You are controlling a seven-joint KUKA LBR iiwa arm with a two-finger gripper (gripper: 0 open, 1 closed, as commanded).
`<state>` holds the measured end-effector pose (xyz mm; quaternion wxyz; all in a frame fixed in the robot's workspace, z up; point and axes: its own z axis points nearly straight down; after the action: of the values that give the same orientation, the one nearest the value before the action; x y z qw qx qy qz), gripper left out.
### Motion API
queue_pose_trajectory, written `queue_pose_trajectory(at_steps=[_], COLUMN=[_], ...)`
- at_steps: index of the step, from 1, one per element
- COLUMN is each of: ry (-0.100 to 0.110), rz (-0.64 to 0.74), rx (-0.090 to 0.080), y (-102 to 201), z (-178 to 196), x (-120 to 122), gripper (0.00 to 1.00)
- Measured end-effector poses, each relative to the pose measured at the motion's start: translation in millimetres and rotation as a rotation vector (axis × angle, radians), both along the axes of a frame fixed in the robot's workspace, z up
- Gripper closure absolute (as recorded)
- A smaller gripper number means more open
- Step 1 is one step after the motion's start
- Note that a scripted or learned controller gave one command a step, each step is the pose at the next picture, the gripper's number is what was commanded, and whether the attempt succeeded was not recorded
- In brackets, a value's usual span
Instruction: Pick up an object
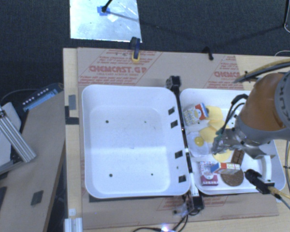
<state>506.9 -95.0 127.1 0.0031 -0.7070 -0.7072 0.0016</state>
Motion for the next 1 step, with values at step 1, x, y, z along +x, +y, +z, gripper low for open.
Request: queue_pose_trajectory(at_steps=[1], ry=[-0.007], rz=[0.001], rx=[-0.002], y=[9.6], z=[-44.7], x=[-20.0], gripper=[1.00])
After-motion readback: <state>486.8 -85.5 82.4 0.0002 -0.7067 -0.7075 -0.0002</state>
